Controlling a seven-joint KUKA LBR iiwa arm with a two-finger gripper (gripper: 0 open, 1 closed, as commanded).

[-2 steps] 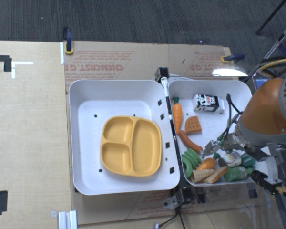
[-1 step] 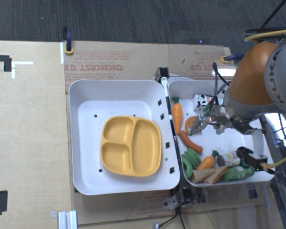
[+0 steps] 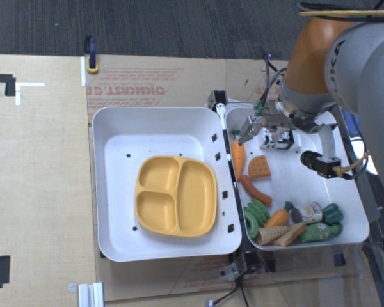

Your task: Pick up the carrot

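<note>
One carrot [image 3: 237, 157], right bin [image 3: 352, 230], unheld.
Gripper [image 3: 251, 130] at its 1 o'clock, finger state indeterminate; best approach: straddle across the narrow width.

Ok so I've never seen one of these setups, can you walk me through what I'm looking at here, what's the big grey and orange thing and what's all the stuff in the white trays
The big grey and orange thing is a robot arm reaching in from the right. Its gripper hangs over the top left corner of the right bin. The single camera sits above the bench and looks down at a slant.

Two shallow white bins stand side by side. The left bin holds a yellow divided plate. The right bin holds toy food: a carrot along its left wall, a waffle, a sausage, and a heap near the front with an ice cream cone, a small bottle and green pieces.

The carrot is what the arm should pick up. It lies in the bin just below the gripper, not held.
</note>
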